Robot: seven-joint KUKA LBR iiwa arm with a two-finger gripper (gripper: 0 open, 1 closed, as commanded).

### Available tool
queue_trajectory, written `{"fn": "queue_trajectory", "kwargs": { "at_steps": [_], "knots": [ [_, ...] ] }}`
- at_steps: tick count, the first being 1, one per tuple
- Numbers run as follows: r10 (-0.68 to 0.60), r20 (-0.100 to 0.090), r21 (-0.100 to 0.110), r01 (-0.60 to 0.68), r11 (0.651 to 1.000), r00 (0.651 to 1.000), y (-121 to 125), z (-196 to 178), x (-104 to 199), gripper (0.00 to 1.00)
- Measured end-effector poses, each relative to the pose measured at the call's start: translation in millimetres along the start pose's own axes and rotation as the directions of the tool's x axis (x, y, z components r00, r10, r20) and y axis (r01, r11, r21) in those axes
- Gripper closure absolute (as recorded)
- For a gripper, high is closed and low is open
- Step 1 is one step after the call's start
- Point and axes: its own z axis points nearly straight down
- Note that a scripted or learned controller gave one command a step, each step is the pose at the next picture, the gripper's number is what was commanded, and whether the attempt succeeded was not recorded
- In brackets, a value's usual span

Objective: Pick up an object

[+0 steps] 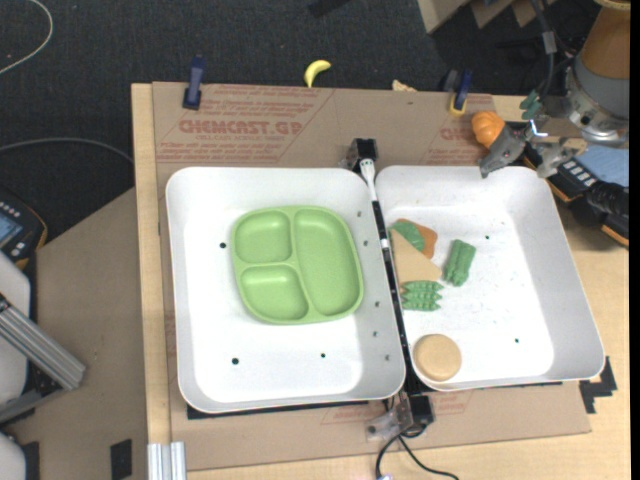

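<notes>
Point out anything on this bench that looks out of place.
Two things lie outside the bins: a yellow banana at the board's far edge, and an orange ball behind the right bin, beside the gripper.

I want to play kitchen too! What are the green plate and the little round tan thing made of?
The green plate looks like matte plastic: one even colour, smooth moulded dividers. The round tan thing is probably plastic or rubber toy food, a bun or cookie perhaps; it looks smooth and evenly coloured, but it is too small to tell.
</notes>
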Motion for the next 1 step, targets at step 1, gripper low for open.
{"fn": "queue_trajectory", "kwargs": {
  "at_steps": [1],
  "knots": [
    [-0.008, 0.001, -0.022, 0.008, 1.0, 1.0, -48.3, -167.1, 66.1, 0.0]
  ]
}}
